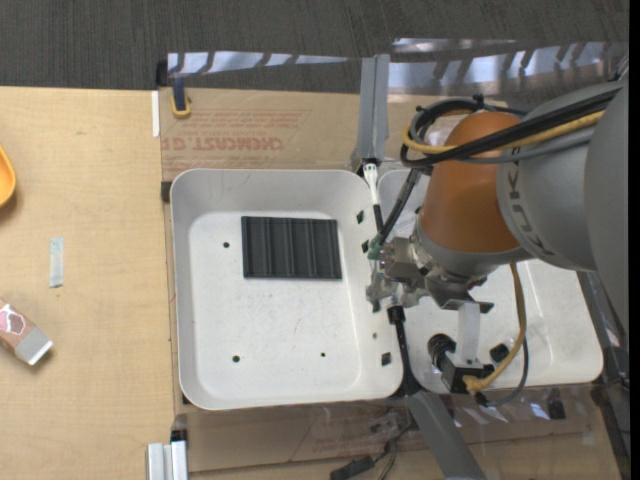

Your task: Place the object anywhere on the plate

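So we're early in the job, we reckon: the arm (500, 188) hangs over the right bin (560, 318) at centre right, gripper (432, 298) pointing down under the orange wrist. Honestly can't tell its state or whether it's got anything, the wrist blocks it. Same for the object: we can't pick it out, and our guess is it's under the arm. The plate (291, 247), that dark ribbed slab, sits in the upper middle of the left bin (200, 368), bare on top. Next move needs a confirmed grab, then a lift and a carry left over the bin walls.

Readable stuff: red flipped print on the cardboard (235, 133), looks like "CHEMCAST".
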Robot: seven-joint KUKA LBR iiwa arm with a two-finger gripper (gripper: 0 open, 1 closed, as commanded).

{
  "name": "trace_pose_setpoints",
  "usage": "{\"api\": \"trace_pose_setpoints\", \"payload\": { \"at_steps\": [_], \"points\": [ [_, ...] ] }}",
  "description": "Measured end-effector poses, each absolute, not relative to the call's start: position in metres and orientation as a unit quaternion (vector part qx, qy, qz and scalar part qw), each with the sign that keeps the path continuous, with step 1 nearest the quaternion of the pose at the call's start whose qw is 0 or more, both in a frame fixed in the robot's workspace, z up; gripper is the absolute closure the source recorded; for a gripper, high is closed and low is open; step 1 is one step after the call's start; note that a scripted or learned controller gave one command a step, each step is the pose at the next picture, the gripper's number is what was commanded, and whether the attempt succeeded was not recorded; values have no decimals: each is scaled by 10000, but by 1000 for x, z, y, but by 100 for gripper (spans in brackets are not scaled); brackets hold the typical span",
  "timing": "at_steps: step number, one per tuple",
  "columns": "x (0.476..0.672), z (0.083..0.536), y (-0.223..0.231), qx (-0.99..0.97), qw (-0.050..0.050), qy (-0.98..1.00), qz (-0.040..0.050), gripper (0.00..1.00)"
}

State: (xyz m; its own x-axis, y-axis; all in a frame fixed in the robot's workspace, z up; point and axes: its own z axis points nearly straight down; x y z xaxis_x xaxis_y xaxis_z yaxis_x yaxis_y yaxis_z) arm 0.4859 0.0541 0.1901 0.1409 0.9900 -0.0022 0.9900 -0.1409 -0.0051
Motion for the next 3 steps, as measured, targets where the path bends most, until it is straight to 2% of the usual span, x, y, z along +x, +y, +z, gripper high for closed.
{"api": "trace_pose_setpoints", "payload": {
  "at_steps": [1,2,3],
  "points": [
    [515,241,124,-7674,3,-6412,23,100],
    [550,325,190,-7709,-6,-6369,28,100],
    [512,211,228,-7303,3,-6832,34,100]
  ]
}}
